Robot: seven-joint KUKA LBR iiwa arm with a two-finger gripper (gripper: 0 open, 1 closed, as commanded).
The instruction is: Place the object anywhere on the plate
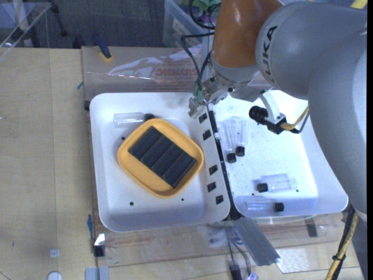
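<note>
Gripper (197, 102) sits at the far end of the divider between the two bins, over the top edge of the left bin (108, 174). Open or closed: can't tell, tip is small and blurred. Nothing seen held in it. Orange band and grey arm come in from upper right.

Which item is the task obj isn't clear; all candidates are clear vials w/ black caps.

Nearest: vial pair (233, 134) in the right bin (326, 197), just right of the divider, below-right of the gripper and apart from it. Long axes run roughly near-to-far, caps at the near end.

Left-bin vial (129, 119) lies flat, well left of the gripper, long axis approx left-right, dark end toward the gripper side. It is just beside the far corner of the plate (131, 156); touching or not, can't tell.

Plate: yellow, squarish, dark ribbed centre, turned diamond-wise in the left bin, below-left of the gripper. No vial on it.

Farther out in the right bin: mid vial (275, 184), axis left-right, cap at left; front vial (262, 206) by the near wall, axis left-right, cap at right. Both well apart from the gripper.
</note>
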